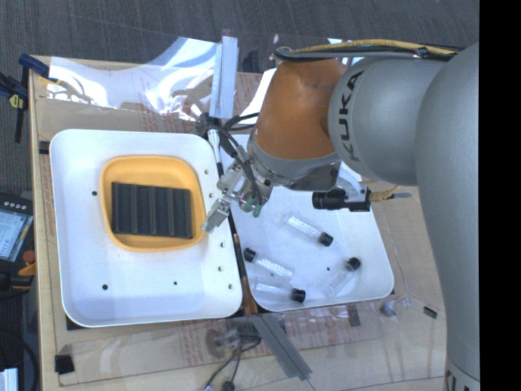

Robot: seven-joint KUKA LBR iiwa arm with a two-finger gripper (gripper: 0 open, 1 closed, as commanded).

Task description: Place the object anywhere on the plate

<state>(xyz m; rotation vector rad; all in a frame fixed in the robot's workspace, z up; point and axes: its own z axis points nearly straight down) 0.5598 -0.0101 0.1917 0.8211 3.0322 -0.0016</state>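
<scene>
Camera view, arm (pixel 383 96) hiding right bin's (pixel 370 287) top

Single fixed camera, mounted above bench, looking down at slant. Both shallow white plastic bins in frame side by side: left bin (pixel 73 292) seen whole, right bin (pixel 370 287) partly covered. Large grey arm with orange band (pixel 350 129) enters from right, close to lens, looming large. Wooden bench top (pixel 122 353) visible along near edge; dark floor beyond far edge.

Grey arm (pixel 407 129) with orange band, bent low from the right, gripper (pixel 221 210) pointing left and downward.
</scene>
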